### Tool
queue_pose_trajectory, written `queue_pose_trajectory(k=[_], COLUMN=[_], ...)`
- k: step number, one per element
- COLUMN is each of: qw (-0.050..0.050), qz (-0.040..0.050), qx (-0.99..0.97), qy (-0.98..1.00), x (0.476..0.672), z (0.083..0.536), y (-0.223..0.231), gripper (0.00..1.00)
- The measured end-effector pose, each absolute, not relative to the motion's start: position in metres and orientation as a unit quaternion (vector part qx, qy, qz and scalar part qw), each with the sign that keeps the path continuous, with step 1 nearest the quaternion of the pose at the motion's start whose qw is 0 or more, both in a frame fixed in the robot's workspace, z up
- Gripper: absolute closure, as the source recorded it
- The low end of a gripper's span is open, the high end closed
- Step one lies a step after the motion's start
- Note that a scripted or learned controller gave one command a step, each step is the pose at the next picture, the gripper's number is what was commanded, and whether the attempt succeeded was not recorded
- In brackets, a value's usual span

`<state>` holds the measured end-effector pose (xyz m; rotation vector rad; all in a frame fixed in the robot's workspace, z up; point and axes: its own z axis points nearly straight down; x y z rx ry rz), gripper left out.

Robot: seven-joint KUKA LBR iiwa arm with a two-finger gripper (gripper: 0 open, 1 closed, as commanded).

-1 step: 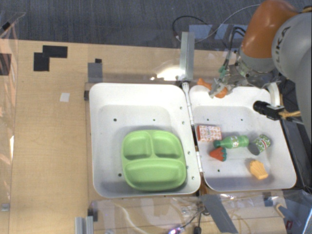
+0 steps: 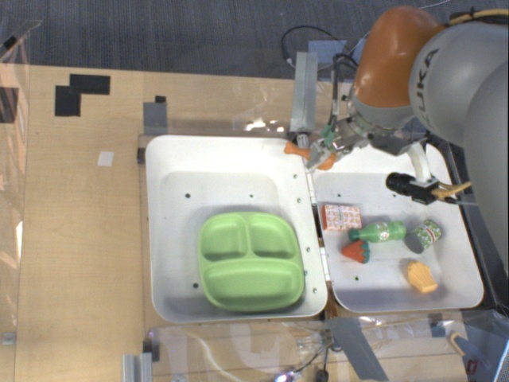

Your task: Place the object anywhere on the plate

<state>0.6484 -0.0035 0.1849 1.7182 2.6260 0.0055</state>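
Camera view looks down on two shallow white plastic bins with rounded corners. The left bin (image 2: 171,213) holds one plate (image 2: 250,261), glossy green, a rounded rectangle moulded into three compartments: two small ones along its 12 o'clock side and one long one along its 6 o'clock side. It sits toward 5 o'clock in that bin.

The right bin (image 2: 461,293) holds five loose things. One flat box (image 2: 340,216), printed pink and white, lies at the 9 o'clock side. One green bottle (image 2: 380,231) lies on its side near the middle. One red strawberry (image 2: 358,251) with a green top lies at the bottle's 7 o'clock, just beside it. One small can (image 2: 425,235), grey with a green and red label, lies tilted at the bottle's 3 o'clock. One yellow lump (image 2: 421,277), matte and blocky, lies at 5 o'clock in the bin.

One small orange bit (image 2: 297,146) sits at the left bin's 1 o'clock corner, on the rim.

The grey arm (image 2: 469,70), smooth with a glossy orange band, reaches in from 3 o'clock. Its gripper (image 2: 322,156) hangs over the wall between the bins at their 12 o'clock end, with the orange bit just at its 10 o'clock. Whether the gripper is open, closed or holding that bit cannot be told. Which piece is the object to place cannot be told either; all six lie off the plate.
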Motion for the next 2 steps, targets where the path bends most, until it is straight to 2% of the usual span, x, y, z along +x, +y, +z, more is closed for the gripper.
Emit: queue_pose_trajectory(k=[1, 2], qw=[0.001, 0.001], qz=[0.0018, 0.0018], qx=[0.545, 0.546], qy=[0.838, 0.838], x=[0.5724, 0.5726], z=[0.1846, 0.1848], y=[0.0637, 0.063], gripper=[1.0, 0.0])
